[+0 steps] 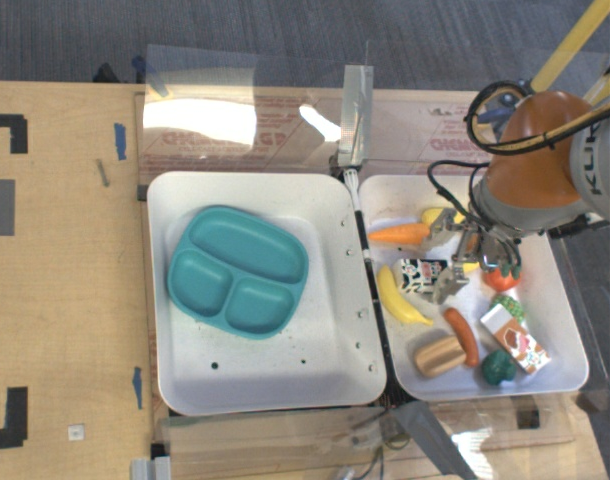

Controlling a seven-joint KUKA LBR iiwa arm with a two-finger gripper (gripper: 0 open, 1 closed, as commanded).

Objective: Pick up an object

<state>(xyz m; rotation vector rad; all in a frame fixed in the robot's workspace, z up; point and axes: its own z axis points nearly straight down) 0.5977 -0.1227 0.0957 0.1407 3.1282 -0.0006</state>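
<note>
Claw (pixel 463 258) lowered at centre right of frame over black-and-white carton (pixel 421 274) in right bin (pixel 570 363), grip state impossible to tell; best centred squarely on carton, clear of banana (pixel 398 299) and carrot (pixel 399 234).

A pale wooden bench (pixel 55 298) carried two shallow white bins side by side — the left bin (pixel 180 368) and the right bin (pixel 570 358) — touching along a middle seam; blue tape bits (pixel 119 140) marked the wood.

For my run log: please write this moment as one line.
arm: over right bin | gripper: low among toy food | left bin: teal tray
</note>
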